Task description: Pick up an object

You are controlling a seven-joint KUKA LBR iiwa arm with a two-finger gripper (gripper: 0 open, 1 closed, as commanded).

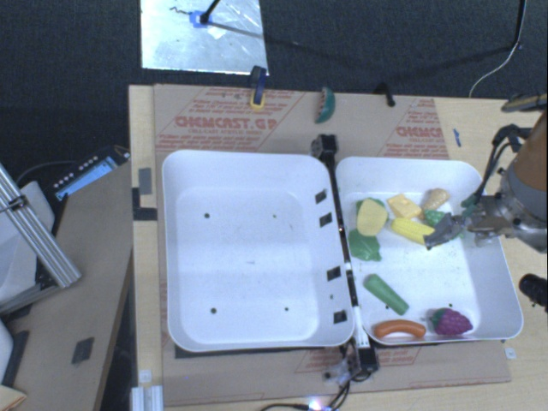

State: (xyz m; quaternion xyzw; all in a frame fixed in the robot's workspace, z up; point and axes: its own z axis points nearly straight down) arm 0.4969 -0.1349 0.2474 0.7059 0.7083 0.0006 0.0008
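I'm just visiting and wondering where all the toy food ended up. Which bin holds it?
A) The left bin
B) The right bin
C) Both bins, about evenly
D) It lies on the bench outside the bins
B: the toy food, such as the corn, the green cucumber, the sausage and the purple grapes, all lies in the right bin, where the gripper reaches in.

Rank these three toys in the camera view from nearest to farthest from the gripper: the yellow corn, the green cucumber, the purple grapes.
1. Yellow corn: right beside the gripper, on its left.
2. Green cucumber: lower down, middle of the right bin.
3. Purple grapes: near the bin's bottom edge.
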